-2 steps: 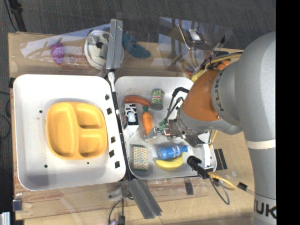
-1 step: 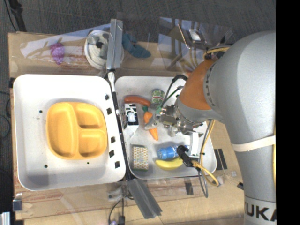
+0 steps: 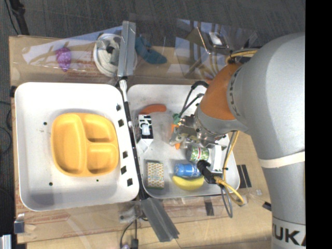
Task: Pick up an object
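Descent seems the step in hand: the gripper [image 3: 188,139] hangs low in the right bin [image 3: 155,95] near a green object [image 3: 198,153]; its grasp cannot be told, so closing comes next.

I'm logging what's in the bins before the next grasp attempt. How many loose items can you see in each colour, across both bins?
Yellow: 2, the divided tray in the left bin and the banana in the right bin
Orange-red: 1, the sausage-shaped item
Blue: 1, the can-like item
Black and white: 1, the small box
Tan: 1, the mesh-textured block
Green and white: 1, the item under the wrist
Total: 7
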Robot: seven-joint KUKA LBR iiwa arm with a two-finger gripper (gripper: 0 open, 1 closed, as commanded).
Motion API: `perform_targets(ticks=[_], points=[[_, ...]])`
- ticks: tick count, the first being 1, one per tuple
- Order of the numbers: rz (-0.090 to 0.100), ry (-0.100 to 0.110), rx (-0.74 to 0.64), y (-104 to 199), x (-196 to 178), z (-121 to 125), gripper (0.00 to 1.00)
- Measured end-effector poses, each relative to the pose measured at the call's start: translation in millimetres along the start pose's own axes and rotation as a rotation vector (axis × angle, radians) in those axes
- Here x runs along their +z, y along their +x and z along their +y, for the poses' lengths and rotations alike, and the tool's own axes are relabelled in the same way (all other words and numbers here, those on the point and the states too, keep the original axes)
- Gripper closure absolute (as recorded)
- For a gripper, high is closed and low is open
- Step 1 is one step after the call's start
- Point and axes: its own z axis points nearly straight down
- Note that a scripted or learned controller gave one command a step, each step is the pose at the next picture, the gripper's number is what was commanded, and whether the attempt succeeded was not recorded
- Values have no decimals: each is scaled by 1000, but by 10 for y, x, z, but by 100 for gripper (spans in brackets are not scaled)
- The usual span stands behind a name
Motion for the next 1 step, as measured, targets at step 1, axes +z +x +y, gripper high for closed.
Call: perform_targets(ticks=[1], points=[[-2,-5,-192,-11,-973,521,100]])
